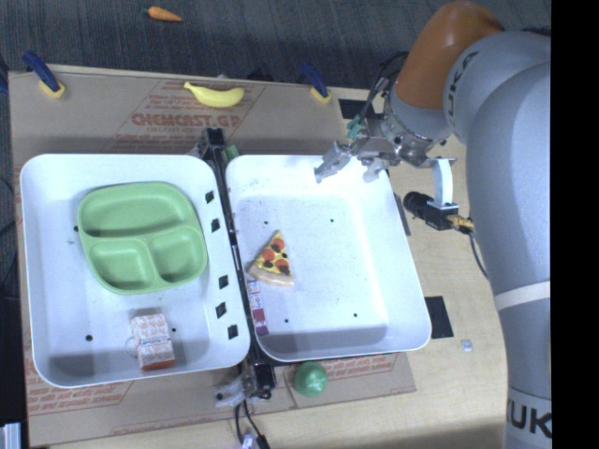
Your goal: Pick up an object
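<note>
A toy pizza slice (272,260) lies in the right bin (374,279), near its left wall. The left bin (42,251) holds a green divided tray (140,235) and, in front of it, a small red-and-white packet (152,340). My gripper (353,169) hangs over the far edge of the right bin, well behind and to the right of the pizza slice. Its two fingers are spread open with nothing between them.
A yellow banana (215,93) rests on the cardboard behind the bins. A green ball (310,379) sits on the bench just in front of the right bin. Blue clamps (44,73) (314,79) hold the cardboard's far edge. An orange carrot (165,13) lies beyond the bench.
</note>
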`<state>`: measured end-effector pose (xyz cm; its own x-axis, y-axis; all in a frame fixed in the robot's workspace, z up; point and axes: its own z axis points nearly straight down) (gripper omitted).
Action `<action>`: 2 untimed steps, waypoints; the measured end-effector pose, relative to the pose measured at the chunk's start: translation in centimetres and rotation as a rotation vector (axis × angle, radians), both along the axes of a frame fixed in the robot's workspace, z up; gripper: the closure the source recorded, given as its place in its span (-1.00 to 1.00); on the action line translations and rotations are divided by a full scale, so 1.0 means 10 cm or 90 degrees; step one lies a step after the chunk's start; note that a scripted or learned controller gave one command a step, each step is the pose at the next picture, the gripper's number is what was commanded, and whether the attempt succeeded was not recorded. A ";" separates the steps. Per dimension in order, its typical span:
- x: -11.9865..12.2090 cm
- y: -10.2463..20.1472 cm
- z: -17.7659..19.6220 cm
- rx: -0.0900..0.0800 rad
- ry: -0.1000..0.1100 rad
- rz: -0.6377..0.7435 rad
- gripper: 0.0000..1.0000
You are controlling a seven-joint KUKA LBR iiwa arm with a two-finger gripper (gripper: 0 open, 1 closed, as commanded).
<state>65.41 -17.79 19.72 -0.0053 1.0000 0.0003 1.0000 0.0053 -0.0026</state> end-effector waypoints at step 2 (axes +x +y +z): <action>0.03 -0.32 -0.95 0.000 0.000 0.002 1.00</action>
